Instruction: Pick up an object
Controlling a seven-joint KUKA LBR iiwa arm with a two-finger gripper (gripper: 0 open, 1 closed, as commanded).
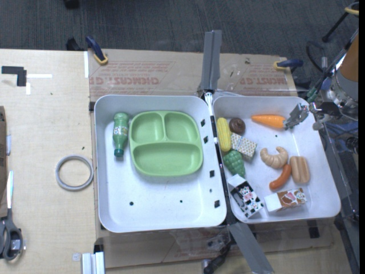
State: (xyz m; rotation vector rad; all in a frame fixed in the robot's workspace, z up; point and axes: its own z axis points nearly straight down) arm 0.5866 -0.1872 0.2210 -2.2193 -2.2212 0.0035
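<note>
The right bin (328,170) holds several toy foods: an orange carrot (267,120), a brown donut (236,125), a yellow corn cob (223,134), a checkered cracker (244,146), a green vegetable (234,162), a croissant (274,156), a hot dog bun (300,169), a red sausage (280,177), a cow-print carton (246,199) and a small red-and-white box (287,200). My gripper (296,117) hangs low over the bin's upper right corner, just beyond the carrot's right tip. Nothing shows between its tips.
The left bin (108,204) holds a green divided plate (166,142) and a green bottle (120,133) beside it. On the bench to the left lie a tape ring (74,172) and scissors (8,237). Blue clamps (97,49) hold the cardboard behind the bins.
</note>
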